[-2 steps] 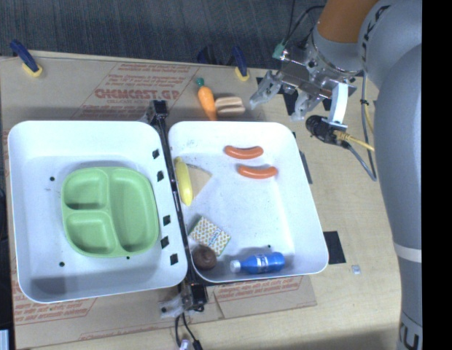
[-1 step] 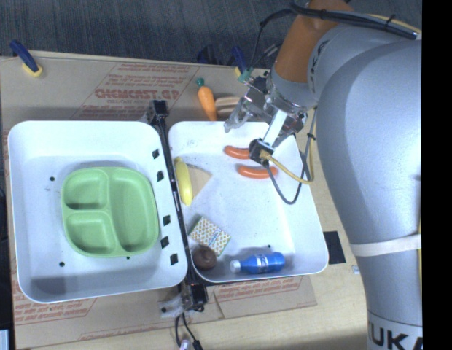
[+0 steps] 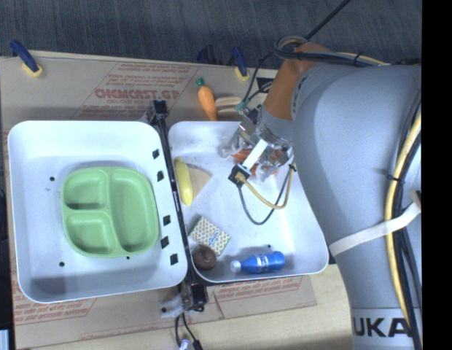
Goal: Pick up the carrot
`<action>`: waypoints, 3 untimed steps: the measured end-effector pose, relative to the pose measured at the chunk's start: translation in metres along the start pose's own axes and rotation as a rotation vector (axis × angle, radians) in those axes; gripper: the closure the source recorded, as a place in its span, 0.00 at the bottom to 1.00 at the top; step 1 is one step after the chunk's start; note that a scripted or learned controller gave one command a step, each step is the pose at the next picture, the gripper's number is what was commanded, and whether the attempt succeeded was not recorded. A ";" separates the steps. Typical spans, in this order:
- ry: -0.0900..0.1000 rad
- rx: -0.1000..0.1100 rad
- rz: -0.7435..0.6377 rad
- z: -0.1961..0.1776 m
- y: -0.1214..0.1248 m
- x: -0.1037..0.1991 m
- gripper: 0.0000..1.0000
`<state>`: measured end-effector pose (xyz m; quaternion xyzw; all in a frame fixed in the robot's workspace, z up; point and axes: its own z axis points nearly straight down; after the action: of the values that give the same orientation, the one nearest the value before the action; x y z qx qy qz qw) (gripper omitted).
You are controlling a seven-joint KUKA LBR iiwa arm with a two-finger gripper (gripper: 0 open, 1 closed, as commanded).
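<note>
- My gripper: low in the right bin, near its back wall; whether it is apart or together I cannot tell, the wrist and cables clutter it.
- Something orange-red shows right at the gripper; too small to name.
- Carrot: lying on the cardboard just behind the right bin's back rim, outside both bins, green top pointing away. It is near my gripper but apart from it.
- Progress, as I judge it: carrot not grasped, not lifted; reach, grip and lift all remain.
- My arm: comes in from the right, bulky grey link over the bin's right side, orange band above the wrist, wrist angled down-left.
- Right bin, other stock: banana, patterned packet, brown round item, blue bottle.
- Left bin: green divided tray.
</note>
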<state>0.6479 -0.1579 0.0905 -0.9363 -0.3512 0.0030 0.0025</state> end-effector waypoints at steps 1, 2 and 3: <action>0.002 -0.003 -0.081 -0.102 -0.021 0.020 0.00; 0.003 -0.003 0.192 -0.246 -0.035 0.034 0.00; 0.000 -0.001 0.511 -0.143 -0.111 0.030 0.00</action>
<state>0.5985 -0.0554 0.2344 -0.9947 -0.1030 0.0033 0.0010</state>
